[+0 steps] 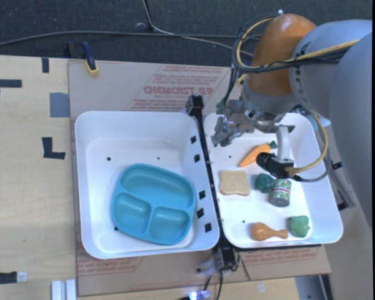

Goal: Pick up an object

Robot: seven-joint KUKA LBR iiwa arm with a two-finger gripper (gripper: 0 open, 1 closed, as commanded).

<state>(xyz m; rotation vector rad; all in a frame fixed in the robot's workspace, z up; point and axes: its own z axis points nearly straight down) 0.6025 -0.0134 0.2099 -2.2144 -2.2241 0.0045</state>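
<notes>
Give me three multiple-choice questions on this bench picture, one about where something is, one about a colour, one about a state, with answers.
1. Where is the divided tray?
A. left bin
B. right bin
C. on the cardboard

2. What colour is the tray?
A. red
B. blue
C. yellow

3. How does the toast lie?
A. propped on the bin wall
B. on top of the can
C. flat on the bin floor

Answers: 1 A, the tray sits in the left bin. 2 B, it is light blue throughout. 3 C, the toast rests flat in the right bin, apart from the can.
</notes>
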